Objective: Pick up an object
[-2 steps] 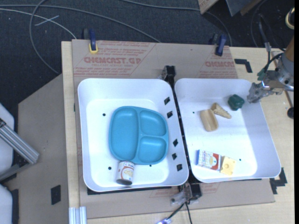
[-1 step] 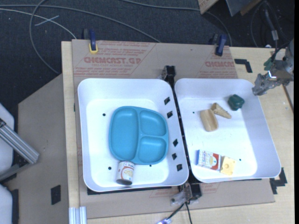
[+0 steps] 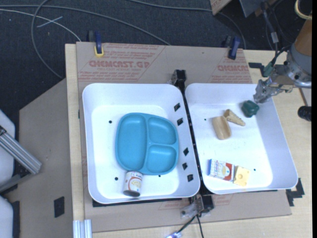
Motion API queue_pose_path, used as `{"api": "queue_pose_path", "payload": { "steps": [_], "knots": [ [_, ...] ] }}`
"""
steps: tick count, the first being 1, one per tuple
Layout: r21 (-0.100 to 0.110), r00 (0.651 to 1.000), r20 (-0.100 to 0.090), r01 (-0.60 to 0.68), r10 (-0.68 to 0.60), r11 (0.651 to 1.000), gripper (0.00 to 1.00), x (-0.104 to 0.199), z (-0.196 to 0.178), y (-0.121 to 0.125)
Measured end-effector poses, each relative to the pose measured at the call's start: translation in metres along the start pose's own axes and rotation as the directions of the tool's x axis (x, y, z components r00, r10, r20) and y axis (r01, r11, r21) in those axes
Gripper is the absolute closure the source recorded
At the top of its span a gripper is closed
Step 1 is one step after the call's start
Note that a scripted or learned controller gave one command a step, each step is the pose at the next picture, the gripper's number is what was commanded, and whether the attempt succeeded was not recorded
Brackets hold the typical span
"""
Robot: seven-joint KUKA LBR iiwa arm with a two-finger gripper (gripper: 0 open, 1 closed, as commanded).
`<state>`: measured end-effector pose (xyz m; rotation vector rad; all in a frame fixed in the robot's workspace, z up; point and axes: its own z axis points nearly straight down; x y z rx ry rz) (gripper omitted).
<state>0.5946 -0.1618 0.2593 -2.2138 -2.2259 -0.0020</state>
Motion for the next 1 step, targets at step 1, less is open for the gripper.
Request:
{"api": "queue_pose_path", "payload": {
  "steps": [1],
  "knots": [
    [0.003,1.000,0.000,-0.001,0.001,1.000,1.00,0.0469,0.0087,-0.0222]
  ]
}}
